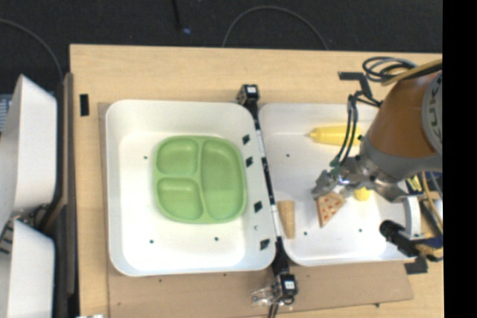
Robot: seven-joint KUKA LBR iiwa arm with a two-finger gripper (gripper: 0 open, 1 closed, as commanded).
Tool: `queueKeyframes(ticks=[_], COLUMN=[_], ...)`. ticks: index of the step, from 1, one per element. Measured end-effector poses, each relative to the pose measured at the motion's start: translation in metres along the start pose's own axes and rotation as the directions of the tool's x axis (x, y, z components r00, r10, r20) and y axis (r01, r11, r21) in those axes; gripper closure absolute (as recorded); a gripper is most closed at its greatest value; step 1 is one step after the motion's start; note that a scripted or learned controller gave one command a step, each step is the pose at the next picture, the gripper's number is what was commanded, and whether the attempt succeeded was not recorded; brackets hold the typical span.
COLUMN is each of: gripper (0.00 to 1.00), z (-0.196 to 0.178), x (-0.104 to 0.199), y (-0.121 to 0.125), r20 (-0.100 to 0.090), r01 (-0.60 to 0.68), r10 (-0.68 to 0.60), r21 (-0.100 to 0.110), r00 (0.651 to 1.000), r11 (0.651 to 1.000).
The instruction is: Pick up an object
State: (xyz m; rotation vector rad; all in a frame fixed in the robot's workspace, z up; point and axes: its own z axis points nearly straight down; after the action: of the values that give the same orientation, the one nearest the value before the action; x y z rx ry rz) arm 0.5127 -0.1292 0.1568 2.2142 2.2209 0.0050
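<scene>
arm (406, 123) over right bin (298, 246) | pizza slice (329, 209) long axis diagonal, tip lower-left | fingers (333, 186) state: cannot tell

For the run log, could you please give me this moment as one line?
arm over right bin | gripper at pizza slice | cone near divider | corn at back | plate in left bin

Green tray (200, 178) smooth glossy plastic; white bins (123, 238) matt plastic; bench (171, 72) pale, wood-look.
</scene>
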Motion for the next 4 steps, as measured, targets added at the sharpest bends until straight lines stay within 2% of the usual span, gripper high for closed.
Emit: queueKeyframes(ticks=[1,2,3,4], gripper=[1.0,1.0,1.0,1.0], z=[-0.061,-0.081,-0.074,-0.081], x=[-0.004,-0.005,0.041,0.088], y=[-0.004,-0.003,0.0,-0.01], r20=[0.001,-0.001,-0.001,-0.003], r01=[0.0,0.001,0.002,0.004], r10=[0.0,-0.001,-0.002,-0.003], r21=[-0.001,0.002,0.004,0.006], r00=[1.0,1.0,1.0,1.0], r11=[1.0,1.0,1.0,1.0])
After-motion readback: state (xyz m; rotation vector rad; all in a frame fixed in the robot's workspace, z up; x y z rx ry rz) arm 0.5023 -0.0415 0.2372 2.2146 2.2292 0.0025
